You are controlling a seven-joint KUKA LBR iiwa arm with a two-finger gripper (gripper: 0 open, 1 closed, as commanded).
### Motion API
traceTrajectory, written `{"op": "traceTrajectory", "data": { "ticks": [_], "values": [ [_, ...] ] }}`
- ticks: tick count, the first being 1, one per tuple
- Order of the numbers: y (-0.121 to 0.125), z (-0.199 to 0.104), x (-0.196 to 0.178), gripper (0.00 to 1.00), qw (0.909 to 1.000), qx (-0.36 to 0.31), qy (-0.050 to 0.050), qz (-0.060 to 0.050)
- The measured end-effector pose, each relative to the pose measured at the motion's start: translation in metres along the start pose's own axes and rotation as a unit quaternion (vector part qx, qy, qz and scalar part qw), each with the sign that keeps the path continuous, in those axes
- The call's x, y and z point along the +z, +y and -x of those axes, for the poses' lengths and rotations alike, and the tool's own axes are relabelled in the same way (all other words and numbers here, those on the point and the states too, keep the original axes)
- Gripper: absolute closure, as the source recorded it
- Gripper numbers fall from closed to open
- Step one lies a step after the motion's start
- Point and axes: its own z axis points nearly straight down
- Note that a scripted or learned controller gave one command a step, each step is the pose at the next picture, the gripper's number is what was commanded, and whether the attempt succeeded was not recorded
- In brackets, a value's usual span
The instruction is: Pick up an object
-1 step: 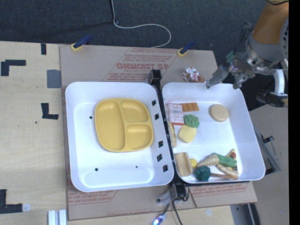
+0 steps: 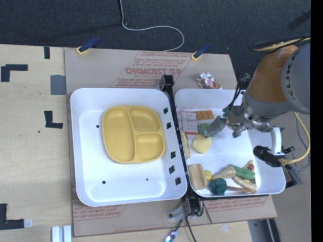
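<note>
My gripper (image 2: 224, 131) hangs over the middle of the right bin (image 2: 262, 188), open, with bare bin floor showing between its two fingers. The left finger (image 2: 214, 128) reaches toward a small green piece (image 2: 203, 129) and a pale yellow lump (image 2: 202, 145) just below it. A red-and-white carton (image 2: 188, 121) and an orange piece (image 2: 204, 116) lie at the bin's upper left. Along the front lie a tan block (image 2: 196, 176), a dark green ball (image 2: 218, 186), a tan cone (image 2: 228, 173) and a green toy (image 2: 245, 174).
The left bin (image 2: 83, 135) holds a yellow divided plate (image 2: 133, 134). A crumpled wrapper (image 2: 207, 80) lies on the cardboard behind the right bin. The arm's grey and orange body (image 2: 275, 82) looms over the right bin's far right side.
</note>
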Motion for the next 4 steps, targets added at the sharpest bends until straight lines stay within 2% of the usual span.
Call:
{"op": "traceTrajectory", "data": {
  "ticks": [1, 2, 3, 4],
  "values": [
    [0.025, -0.033, 0.071, 0.00, 0.9999, 0.000, -0.006, 0.010],
    [0.062, -0.038, 0.070, 0.00, 1.0000, -0.001, -0.003, 0.008],
    [0.103, -0.023, 0.069, 0.00, 1.0000, -0.001, -0.003, 0.009],
    [0.104, -0.024, 0.058, 1.00, 0.9999, -0.002, -0.003, 0.010]
  ]
}}
